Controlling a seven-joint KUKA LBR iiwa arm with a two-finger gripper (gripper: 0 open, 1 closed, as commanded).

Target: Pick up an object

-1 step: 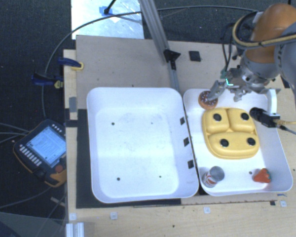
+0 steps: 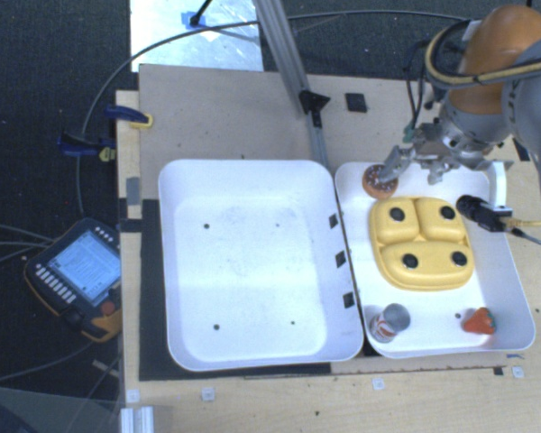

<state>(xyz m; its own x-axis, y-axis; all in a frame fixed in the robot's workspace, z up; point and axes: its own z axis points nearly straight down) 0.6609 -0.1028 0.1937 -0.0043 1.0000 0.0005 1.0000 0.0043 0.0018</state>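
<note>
1. Our gripper (image 2: 398, 162) hangs at the far edge of the right bin (image 2: 514, 282), just beside a small brown donut (image 2: 376, 182); nothing sits between its tips.
2. We take the donut as the target: it lies in the bin's far left corner, close to the wall and near the big yellow block (image 2: 421, 243).
3. We judge the donut light and probably a bit soft, so a gentle pinch across its ring should do; the nearby wall leaves little room on that side.
4. Also in this bin we see a small can (image 2: 389, 322) on its side at the near left corner and a strawberry (image 2: 479, 320) at the near right.
5. Beside it, the left bin (image 2: 176, 183) is bare white.
</note>
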